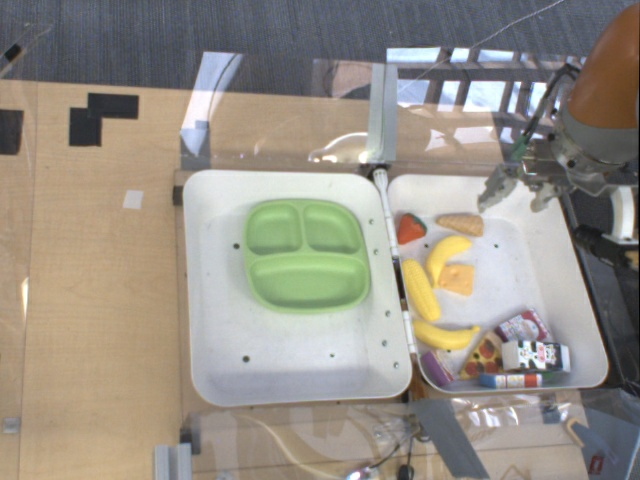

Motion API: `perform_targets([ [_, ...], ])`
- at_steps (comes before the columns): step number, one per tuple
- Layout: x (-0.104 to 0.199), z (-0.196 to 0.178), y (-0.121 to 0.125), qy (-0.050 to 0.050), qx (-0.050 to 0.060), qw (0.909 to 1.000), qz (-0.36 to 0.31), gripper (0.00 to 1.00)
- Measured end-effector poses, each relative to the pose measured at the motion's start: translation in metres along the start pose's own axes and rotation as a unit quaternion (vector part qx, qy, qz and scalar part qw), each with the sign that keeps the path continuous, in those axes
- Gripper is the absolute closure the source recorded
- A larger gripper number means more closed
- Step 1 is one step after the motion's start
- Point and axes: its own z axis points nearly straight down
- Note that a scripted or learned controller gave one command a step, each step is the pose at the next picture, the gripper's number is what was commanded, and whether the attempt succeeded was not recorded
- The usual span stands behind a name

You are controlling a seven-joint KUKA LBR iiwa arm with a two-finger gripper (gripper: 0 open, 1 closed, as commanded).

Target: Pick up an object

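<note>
Two shallow white bins sit side by side; the left bin (215, 368) carries a green divided plate (305, 255), the right bin (560, 298) a scatter of toy food. The gripper (515, 190) hangs over the right bin's far edge, its two fingers spread apart with nothing between them. Nearest the jaws, just below and to the left of the lighter fingertip, lies a tan bread roll (460, 225), apart from it. Farther to the left sits a red strawberry (411, 230). Below the roll come a banana (446, 253), an orange cheese wedge (458, 279) and a corn cob (420, 289). Well away from the jaws, along the near edge, lie a second banana (447, 336), a purple piece (436, 370), a small milk carton (536, 355) and a marker (505, 379).
</note>
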Motion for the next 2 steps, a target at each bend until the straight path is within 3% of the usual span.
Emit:
perform_targets([
  [1,0.009,0.145,0.0,0.001,-0.001,0.9909,0.134,0.0],
  [2,0.019,0.146,-0.055,0.0,-0.007,0.9989,0.046,0.0],
])
